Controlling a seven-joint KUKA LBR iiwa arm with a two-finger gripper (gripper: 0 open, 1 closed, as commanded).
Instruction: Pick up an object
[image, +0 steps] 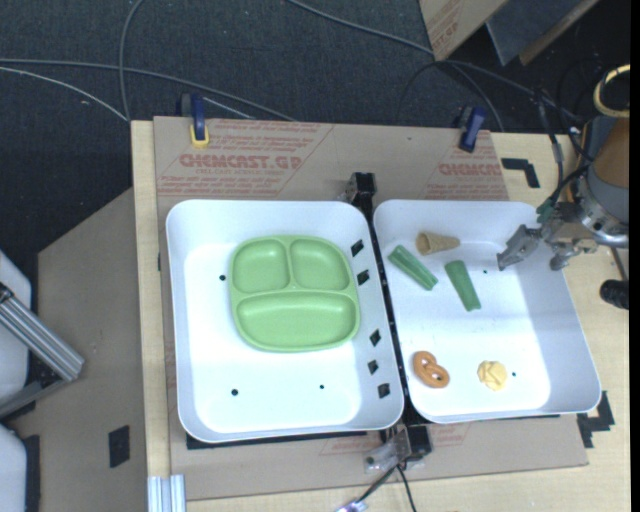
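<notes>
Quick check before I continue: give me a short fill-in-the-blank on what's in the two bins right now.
1. The green divided plate lies in the ____ bin of the view.
2. The number of green sticks in the right bin is ____.
3. The pretzel lies to the view's ____ of the yellow piece.
4. The gripper hovers near that bin's ____ edge in the view.

Missing words: left; two; left; right

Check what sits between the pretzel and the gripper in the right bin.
Camera view: nothing sits squarely on the line from the pretzel to the gripper. The green stick lies just left of that line; the rest is bare white bin floor.
</notes>
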